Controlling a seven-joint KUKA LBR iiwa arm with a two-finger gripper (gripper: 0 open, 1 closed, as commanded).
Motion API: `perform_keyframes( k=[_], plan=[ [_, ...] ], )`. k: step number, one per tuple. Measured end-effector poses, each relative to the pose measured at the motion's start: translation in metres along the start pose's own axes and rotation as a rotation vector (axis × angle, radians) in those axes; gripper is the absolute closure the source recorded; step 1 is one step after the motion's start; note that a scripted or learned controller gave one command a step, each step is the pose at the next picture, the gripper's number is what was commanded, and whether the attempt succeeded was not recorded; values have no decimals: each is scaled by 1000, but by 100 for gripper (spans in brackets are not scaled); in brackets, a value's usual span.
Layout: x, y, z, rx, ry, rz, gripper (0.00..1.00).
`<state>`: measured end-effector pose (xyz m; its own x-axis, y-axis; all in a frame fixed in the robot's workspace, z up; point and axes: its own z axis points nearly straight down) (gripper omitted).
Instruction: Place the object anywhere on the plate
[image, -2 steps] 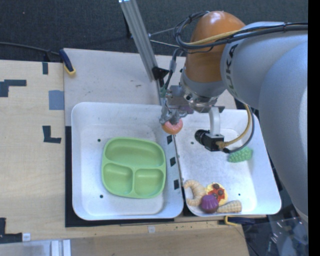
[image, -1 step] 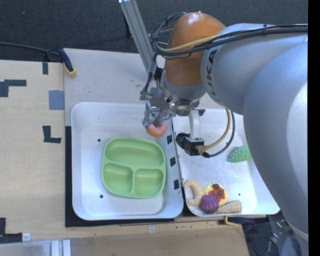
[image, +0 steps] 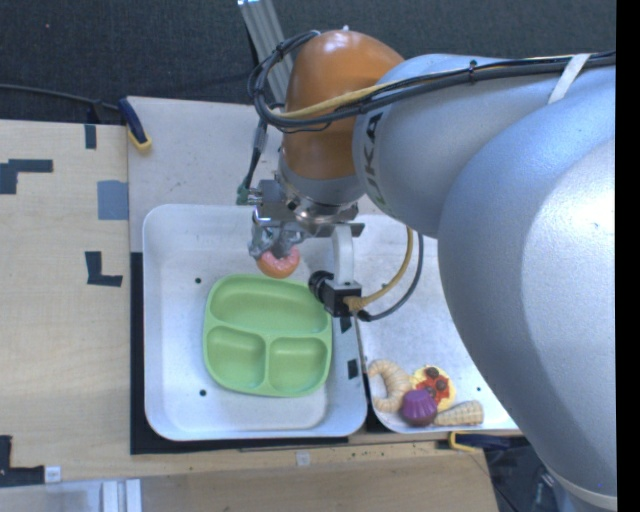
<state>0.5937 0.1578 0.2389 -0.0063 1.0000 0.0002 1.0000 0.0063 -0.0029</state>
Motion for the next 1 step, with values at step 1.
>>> perform_keyframes(
  k=[1],
  plan=[
    [-3, 0, -1, 0, -1, 3, 0]
  ],
)
